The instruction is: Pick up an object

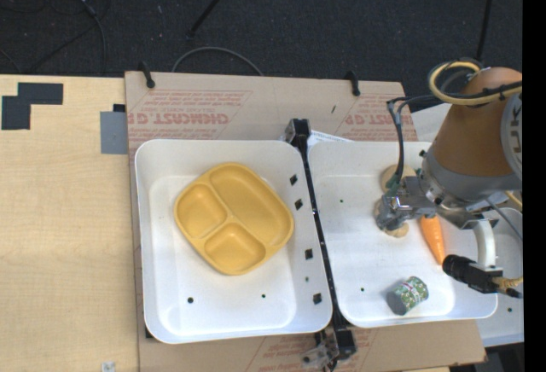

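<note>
Reaching from right, claw [393, 217] low in right bin [358, 276]

The arm [473, 136] hides part of a tan object [394, 229] and the carrot [433, 239]

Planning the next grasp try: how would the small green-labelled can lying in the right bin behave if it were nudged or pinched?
The small green-labelled can lies on its side on the smooth floor of the right white bin, so it probably rolls when nudged. It looks rigid, so it likely won't deform, though its curved wall might slip.
</note>
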Available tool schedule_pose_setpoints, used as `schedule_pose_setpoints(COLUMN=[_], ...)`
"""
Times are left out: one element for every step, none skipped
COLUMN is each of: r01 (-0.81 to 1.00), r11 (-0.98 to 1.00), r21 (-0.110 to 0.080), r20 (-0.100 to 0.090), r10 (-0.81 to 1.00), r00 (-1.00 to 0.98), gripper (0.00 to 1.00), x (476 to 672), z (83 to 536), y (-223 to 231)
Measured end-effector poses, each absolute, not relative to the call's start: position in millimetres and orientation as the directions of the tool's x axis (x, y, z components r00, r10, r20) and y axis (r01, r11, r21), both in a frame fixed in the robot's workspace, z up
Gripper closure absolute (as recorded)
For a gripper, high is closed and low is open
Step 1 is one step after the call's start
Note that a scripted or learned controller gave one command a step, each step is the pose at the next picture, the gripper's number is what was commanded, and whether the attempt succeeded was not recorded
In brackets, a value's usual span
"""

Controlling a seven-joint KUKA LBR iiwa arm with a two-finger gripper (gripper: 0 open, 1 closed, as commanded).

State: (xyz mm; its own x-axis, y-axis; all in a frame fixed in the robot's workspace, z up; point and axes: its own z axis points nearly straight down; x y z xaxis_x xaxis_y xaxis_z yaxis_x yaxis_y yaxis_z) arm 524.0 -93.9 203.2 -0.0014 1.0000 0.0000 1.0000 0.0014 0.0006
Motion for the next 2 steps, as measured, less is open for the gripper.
schedule_pose_setpoints(r01=[1.0, 1.0], r11=[-0.001, 0.005], r21=[-0.005, -0.005], r20=[0.001, 0.002], r10=[1.0, 1.0], r00=[0.001, -0.005], gripper=[1.0, 1.0], x=[523.9, 544.8], z=[204.5, 195.6], y=[-94.8, -45.9])
